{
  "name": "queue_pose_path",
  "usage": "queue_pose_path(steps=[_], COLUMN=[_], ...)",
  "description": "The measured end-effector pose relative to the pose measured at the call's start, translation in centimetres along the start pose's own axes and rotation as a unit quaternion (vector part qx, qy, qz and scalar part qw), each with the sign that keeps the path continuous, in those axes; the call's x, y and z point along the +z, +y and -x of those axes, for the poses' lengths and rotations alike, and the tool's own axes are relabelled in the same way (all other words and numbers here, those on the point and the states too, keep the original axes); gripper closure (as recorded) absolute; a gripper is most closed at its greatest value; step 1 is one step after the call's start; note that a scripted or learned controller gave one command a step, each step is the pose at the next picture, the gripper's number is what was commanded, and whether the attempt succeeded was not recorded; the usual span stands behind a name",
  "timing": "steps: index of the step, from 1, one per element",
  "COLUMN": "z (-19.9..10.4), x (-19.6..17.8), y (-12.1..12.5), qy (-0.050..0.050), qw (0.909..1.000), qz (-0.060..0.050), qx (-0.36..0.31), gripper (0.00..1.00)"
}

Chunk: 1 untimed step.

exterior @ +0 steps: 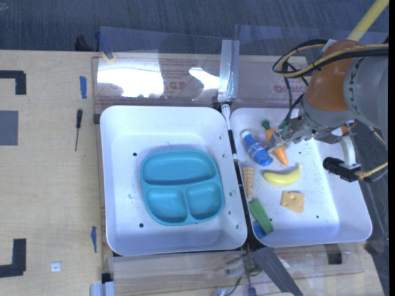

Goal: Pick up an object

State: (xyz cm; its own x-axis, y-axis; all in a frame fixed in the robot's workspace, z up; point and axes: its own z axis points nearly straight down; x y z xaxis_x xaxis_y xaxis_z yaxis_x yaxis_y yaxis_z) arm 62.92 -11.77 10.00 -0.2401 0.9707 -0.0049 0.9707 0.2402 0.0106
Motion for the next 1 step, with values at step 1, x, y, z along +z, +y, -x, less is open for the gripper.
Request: queue_pose_path(steps=[1], z=[4.73], x=[-12.98], y=[-0.67], qy=[-0.002], qw=[0.9999], qz=[0.002], qx=[0.016], gripper=[1.00])
